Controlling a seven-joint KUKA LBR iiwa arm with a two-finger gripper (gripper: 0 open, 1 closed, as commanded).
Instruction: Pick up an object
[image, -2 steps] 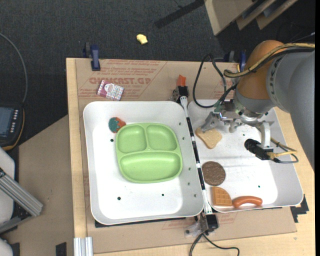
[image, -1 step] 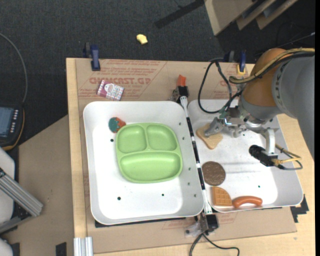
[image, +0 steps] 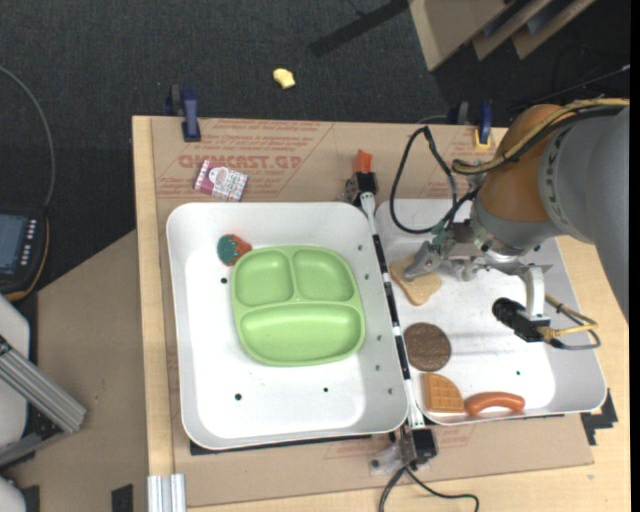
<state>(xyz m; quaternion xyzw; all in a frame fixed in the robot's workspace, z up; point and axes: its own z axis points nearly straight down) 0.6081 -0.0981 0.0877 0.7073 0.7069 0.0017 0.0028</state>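
Nearest me, an orange sausage-shaped toy (image: 493, 403) lies below the round brown cookie (image: 427, 345), while above that cookie my gripper (image: 432, 262), grip unreadable, hangs over a tan bread-like piece (image: 418, 285), so I'd descend squarely.

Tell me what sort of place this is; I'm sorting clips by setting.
Probably a robotics lab test bench: a grey robot arm reaches over two shallow white plastic bins, clamped to a cardboard-topped bench, holding toy food and a green divided plate.

Green tray (image: 297, 305); brown disc (image: 427, 346); orange sausage (image: 494, 403); white bins (image: 200, 390).
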